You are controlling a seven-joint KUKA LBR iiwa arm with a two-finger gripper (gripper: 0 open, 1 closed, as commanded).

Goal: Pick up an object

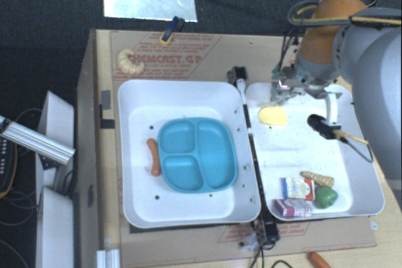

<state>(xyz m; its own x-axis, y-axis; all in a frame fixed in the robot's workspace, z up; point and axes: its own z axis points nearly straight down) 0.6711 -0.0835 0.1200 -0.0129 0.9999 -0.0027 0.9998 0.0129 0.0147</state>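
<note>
A pale yellow, lemon-like object (273, 115) lies in the far left corner of the right bin (361, 163). My gripper (280, 92) hangs just behind and above it, close to the bin's back wall, and nothing shows between its tips. At the near end of the same bin sit a small red-and-white box (296, 187), a pinkish carton (290, 208), a green pepper (326, 198) and a tan cone-shaped piece (318, 179).
The left bin (135, 198) holds a blue divided plate (196, 154) with an orange sausage (154, 157) beside it. On the cardboard behind the bins lie a beige curled item (129, 61) and a blue-yellow tool (171, 30). An orange stick (318, 258) lies at the front.
</note>
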